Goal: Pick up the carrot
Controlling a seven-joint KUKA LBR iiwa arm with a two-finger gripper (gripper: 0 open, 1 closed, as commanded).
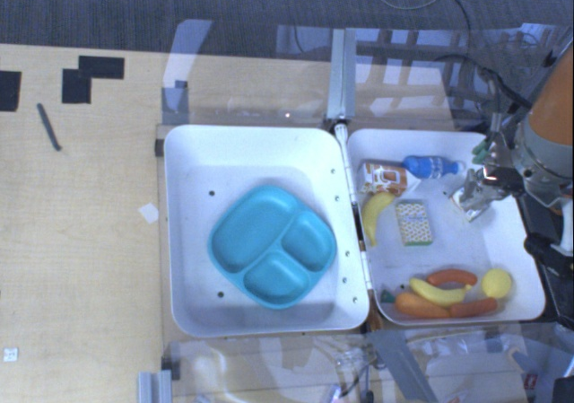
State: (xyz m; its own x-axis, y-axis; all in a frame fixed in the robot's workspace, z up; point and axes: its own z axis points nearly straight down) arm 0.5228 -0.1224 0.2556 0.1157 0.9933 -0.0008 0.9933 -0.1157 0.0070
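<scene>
Orange and stubby, the carrot lies in the near left corner of the right bin, touching a banana and sausages beside a lemon. Over the bin's far right part hangs the pincer, nothing visibly between its fingers; whether they stand apart or together I cannot tell. A water bottle, a snack packet and a sponge lie nearby. A blue divided plate sits in the left bin.
</scene>
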